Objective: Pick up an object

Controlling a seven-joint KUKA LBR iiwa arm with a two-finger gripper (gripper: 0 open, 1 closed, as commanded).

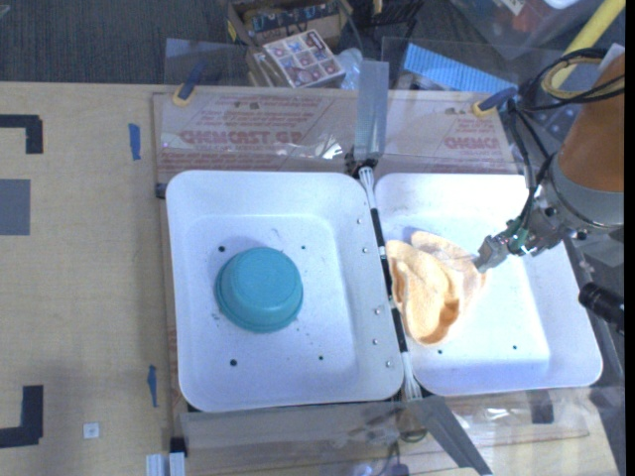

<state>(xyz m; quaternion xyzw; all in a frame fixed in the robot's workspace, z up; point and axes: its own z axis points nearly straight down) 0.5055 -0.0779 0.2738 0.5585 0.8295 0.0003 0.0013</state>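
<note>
Soft, light orange cloth (429, 286) at right bin's (556, 365) left edge; gripper (488, 257) touching a fold, grip state indiscernible; pinch a raised wrinkle.

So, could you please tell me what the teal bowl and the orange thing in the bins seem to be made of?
Bowl: probably plastic, upside down; smooth, even teal with a soft sheen. Orange thing: looks like cloth; limp, folded and wrinkled, matte.

A pale wooden bench (79, 296) bore black markings and blue tape; cluttered boxes (293, 28) lay behind it.
</note>
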